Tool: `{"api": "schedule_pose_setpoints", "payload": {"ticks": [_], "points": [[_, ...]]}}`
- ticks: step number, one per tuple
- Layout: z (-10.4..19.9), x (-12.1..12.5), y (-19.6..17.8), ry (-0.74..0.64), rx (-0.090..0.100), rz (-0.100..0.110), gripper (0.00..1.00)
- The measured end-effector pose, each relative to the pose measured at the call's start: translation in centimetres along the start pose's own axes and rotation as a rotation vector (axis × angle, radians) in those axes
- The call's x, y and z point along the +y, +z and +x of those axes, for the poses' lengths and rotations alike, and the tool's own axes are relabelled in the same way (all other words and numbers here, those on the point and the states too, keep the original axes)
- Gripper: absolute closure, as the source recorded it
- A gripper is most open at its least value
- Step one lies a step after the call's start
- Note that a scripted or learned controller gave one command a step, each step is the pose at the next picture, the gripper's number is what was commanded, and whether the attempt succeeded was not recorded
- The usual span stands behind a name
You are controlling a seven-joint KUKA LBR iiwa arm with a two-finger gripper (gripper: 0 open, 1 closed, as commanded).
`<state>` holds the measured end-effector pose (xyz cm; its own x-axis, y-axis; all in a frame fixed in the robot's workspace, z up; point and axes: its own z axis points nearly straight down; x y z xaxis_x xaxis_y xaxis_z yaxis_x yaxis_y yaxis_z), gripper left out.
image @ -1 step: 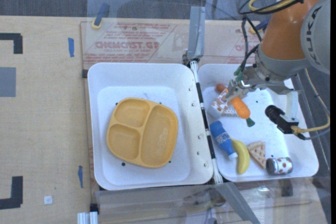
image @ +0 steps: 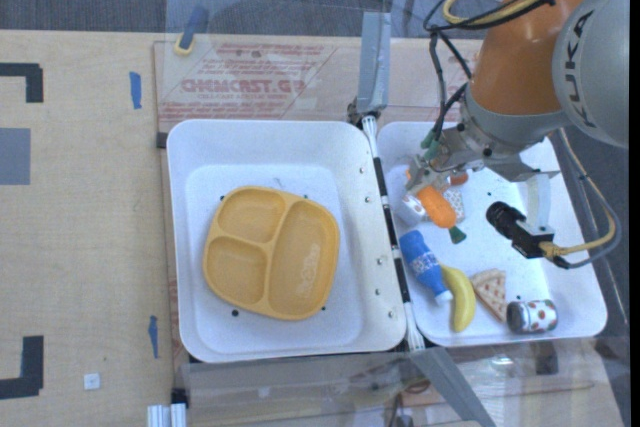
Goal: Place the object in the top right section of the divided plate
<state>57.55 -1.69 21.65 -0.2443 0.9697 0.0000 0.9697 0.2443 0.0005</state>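
You see two white bins side by side on the tabletop (image: 80, 215). The left bin (image: 190, 155) sits in the middle of the frame. In it lies a yellow divided plate (image: 270, 252) with three sections, turned a little to one side. Nothing lies in its sections.

The right bin (image: 585, 300) is at the right of the frame and holds the toys. An orange carrot (image: 437, 205) with a green tip lies near the bin's upper left part. Just left of it is a small white thing (image: 413, 208) that you cannot make out well. Below them lies a blue bottle (image: 423, 265) with a white label, and beside it a yellow banana (image: 460, 298). Right of the banana sits a pizza slice (image: 490, 293), and next to that a small can (image: 531, 316) lying on its side.

The big grey and orange arm (image: 525, 45) comes in from the upper right of the frame. Its end effector (image: 443, 173) hangs just above the carrot, right over it. You cannot tell if it is wide or narrow, and you cannot tell if it touches the carrot. A black part (image: 512, 225) with a yellow cable sticks out to the right.
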Motion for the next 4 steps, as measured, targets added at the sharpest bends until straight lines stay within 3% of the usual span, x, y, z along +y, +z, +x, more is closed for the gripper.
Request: {"api": "schedule_pose_setpoints", "payload": {"ticks": [1, 2, 3, 4], "points": [[8.1, 3.6, 0.4, -0.021, -0.001, -0.002, 1.0], [13.2, 6.2, -3.7, -0.21, -0.001, -0.004, 1.0], [18.0, 9.1, -4.4, -0.277, -0.001, -0.004, 1.0], [19.5, 9.4, 0.6, -0.36, 0.001, 0.001, 1.0]]}}
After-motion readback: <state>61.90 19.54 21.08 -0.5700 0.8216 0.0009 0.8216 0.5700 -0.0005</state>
